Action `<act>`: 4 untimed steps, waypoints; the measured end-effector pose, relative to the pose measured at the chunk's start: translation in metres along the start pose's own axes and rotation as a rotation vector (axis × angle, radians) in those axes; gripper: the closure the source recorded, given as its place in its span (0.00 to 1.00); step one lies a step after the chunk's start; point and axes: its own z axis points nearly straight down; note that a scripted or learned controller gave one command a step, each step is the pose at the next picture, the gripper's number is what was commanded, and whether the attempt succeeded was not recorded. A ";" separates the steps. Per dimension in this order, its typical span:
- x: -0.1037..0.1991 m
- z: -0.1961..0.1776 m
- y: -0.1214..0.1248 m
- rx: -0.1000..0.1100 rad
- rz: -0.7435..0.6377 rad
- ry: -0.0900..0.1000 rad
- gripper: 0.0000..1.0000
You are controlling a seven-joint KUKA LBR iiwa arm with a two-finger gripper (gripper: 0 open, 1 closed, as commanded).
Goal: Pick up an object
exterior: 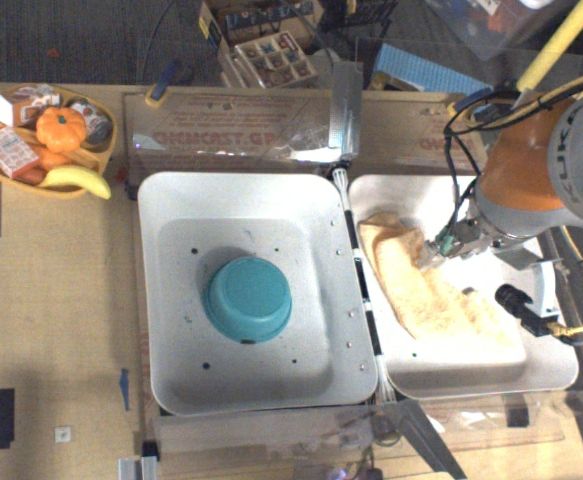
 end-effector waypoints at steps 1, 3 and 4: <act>0.000 0.000 0.000 0.000 0.000 0.000 0.00; 0.004 0.011 0.049 0.003 -0.068 0.002 1.00; 0.004 0.011 0.049 0.003 -0.068 0.002 0.00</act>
